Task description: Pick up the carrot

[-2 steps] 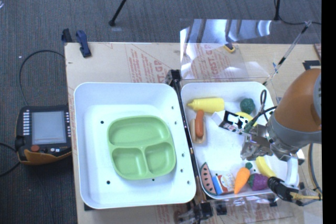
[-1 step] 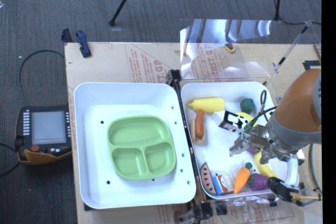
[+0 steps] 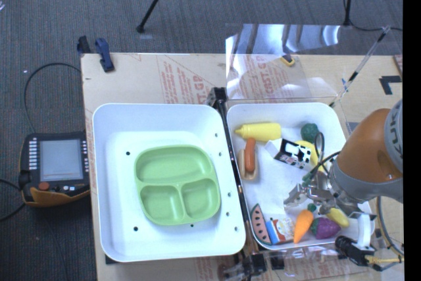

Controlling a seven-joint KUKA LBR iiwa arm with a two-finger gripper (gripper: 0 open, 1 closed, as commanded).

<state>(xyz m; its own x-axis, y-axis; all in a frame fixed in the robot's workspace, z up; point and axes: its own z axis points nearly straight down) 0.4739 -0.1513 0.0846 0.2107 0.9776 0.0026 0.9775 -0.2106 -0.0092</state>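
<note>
So the carrot [image 3: 303,224] is a smooth orange cone with a green top, sitting at about 5 o'clock in the right bin [image 3: 263,110], fat end at 12, tip toward 7. Crowding it: watermelon slice [image 3: 260,222], a small carton [image 3: 283,228], purple grapes [image 3: 325,228], a yellow piece. The metal gripper [image 3: 308,195] hangs right above; can't tell how its jaws sit.

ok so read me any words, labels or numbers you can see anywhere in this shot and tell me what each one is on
Red printing on the bench board: mirrored and slanted, too blurred to read.
Black and white carton in the right bin: pattern, no readable text.
Small packet beside the carrot: print too small to read.
Handheld pendant screen: nothing legible.
</note>
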